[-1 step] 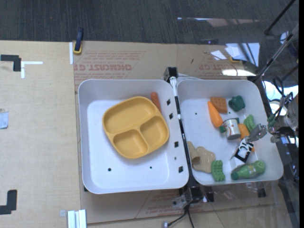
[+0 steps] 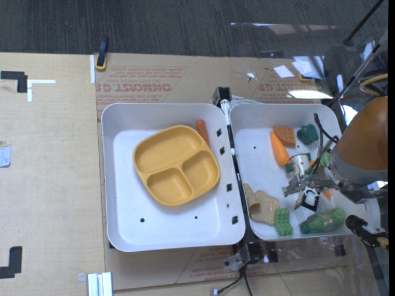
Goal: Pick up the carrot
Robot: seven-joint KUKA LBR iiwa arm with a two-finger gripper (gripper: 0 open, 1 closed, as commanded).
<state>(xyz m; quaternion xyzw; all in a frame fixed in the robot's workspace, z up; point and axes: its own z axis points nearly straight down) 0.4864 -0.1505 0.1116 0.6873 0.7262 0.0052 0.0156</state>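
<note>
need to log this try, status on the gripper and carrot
Gripper low in right bin, nothing seen between its fingers. Carrot lies free, up-left of gripper. Orange waffle piece beside carrot's top end.

Arm (image 2: 364, 143) reaches in from right, claw (image 2: 300, 190) pointing left.

Right bin (image 2: 259, 113): carrot (image 2: 279, 148) lies mid-far, open white floor on its left. On its right it's crowded: tan waffle piece (image 2: 285, 134) just beside its far end, dark green toy (image 2: 307, 134) further right, gripper (image 2: 302, 190) low over clutter near it. Near wall blocked by beige piece (image 2: 260, 206), green brick (image 2: 282, 221), green veg (image 2: 322, 221).
</note>
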